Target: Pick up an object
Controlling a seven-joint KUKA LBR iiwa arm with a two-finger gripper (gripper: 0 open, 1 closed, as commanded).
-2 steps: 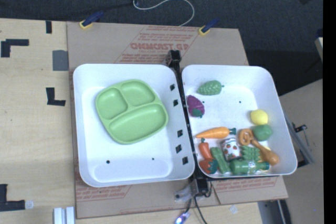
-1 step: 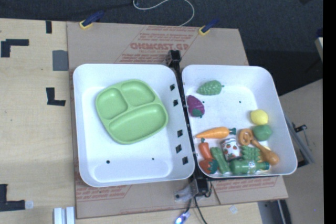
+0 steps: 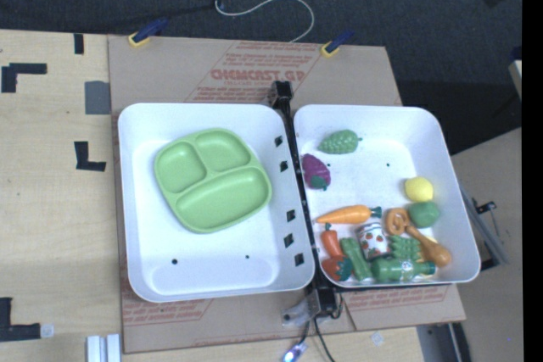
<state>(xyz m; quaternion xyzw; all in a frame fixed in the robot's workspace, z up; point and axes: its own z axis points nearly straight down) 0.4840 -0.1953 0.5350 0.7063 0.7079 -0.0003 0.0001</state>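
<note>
The right bin (image 3: 424,127) holds several toy foods. A green bunch of grapes (image 3: 340,142) lies near its far side, with a purple eggplant (image 3: 316,170) just left of it by the divider. A yellow lemon (image 3: 418,188) and a green lime (image 3: 424,213) sit at the right wall. An orange carrot (image 3: 344,215) lies in the middle. Below it is a tight heap of red, green and orange pieces (image 3: 377,254) along the near wall.
The left bin (image 3: 140,131) holds a green divided plate (image 3: 213,179). Both bins rest on a cardboard sheet (image 3: 246,68) on the wooden bench. A white cable (image 3: 254,8) loops across the dark floor behind.
</note>
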